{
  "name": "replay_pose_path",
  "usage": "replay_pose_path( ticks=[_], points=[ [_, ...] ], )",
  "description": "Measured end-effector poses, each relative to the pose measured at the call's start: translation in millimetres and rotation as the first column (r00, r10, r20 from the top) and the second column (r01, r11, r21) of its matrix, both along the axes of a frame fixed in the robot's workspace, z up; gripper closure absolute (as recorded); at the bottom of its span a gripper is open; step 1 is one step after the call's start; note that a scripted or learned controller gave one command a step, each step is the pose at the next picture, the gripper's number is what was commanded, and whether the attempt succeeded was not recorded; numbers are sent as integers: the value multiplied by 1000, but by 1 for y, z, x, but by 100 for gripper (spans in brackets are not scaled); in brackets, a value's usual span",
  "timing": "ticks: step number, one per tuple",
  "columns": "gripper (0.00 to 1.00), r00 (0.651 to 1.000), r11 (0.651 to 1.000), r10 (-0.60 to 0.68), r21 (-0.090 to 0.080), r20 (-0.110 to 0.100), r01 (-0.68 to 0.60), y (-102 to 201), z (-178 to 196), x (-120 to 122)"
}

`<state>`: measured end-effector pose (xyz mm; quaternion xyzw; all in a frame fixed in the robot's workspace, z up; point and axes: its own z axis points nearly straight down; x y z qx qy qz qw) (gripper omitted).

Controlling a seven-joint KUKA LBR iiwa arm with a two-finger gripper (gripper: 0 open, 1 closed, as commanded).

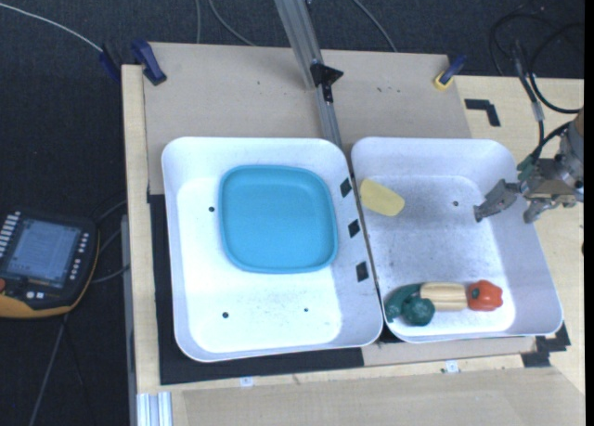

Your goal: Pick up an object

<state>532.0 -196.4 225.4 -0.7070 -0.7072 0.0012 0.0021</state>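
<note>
- Hanging over the right rim of the right bin [520, 174], the gripper [513, 208] sits at the far right of the view, with the arm's wrist just entering behind it.
- Its two dark fingers are spread apart, one fingertip [486, 211] pointing left over the bin floor and the other down by the rim; nothing lies between them.
- Below the gripper, the bin floor is bare and speckled grey, with a small dark dot near its middle.
- A pale yellow piece [381, 198] lies in the upper left corner of that bin, well apart from the gripper.
- Along the bin's near edge three things lie in a row, touching end to end: a dark green lump [410, 307] on the left, a tan, roll-shaped piece [443, 296] in the middle, and a red, tomato-like thing [484, 295] on the right.
- That row is well below the gripper, and the red thing is the nearest of the three to it.
- Beside the right bin, the left bin [186, 229] holds a square blue plate [277, 218] with rounded corners, sitting toward its upper part.
- Both bins rest on a pale wooden bench [232, 81], with a metal rail [295, 16] running down to the gap between them.
- A handheld control pendant [42, 257] lies on the dark floor at the far left.
</note>
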Motion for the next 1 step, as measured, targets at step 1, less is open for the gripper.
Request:
replay_pose_path(
  ticks=[1],
  points=[
    [0, 1000, 1000, 0, 0, 0, 0, 7, -60, -4]
  ],
)
